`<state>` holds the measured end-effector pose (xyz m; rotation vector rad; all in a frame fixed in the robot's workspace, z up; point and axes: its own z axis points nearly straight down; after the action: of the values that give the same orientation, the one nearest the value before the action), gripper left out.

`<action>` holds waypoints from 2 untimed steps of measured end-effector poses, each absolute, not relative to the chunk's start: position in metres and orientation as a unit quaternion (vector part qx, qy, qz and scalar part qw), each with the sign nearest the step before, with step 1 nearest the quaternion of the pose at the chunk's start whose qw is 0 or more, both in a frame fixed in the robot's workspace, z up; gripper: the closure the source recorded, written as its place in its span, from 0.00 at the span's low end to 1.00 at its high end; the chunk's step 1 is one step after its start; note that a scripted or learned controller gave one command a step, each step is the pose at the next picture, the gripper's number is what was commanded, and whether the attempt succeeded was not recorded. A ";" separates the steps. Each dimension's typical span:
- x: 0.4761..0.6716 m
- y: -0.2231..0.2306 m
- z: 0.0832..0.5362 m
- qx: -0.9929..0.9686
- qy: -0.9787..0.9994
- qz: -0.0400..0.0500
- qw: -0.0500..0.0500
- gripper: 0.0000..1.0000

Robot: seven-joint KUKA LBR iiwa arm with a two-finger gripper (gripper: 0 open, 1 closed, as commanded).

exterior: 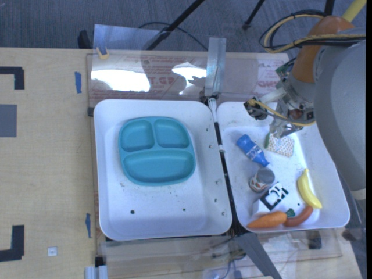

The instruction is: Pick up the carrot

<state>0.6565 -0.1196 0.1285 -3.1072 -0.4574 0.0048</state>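
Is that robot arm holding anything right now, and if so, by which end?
Nothing seems held. The gripper hovers at the far side of the right bin, while the carrot lies untouched at the bin's near edge.

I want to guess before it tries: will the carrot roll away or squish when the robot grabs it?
The carrot looks smooth and rounded, so it may roll or slip sideways. It seems stiff, probably a plastic toy, so it likely won't squish. It lies against the bin's near wall beside a reddish sausage-like toy, which could block rolling.
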 end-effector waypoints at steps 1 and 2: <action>0.654 -0.092 0.343 -0.993 -0.117 -0.001 0.000 1.00; 0.658 -0.166 0.340 -0.995 -0.100 0.000 0.000 1.00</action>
<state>0.6583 -0.1663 0.3401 -3.1266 -0.3142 0.0016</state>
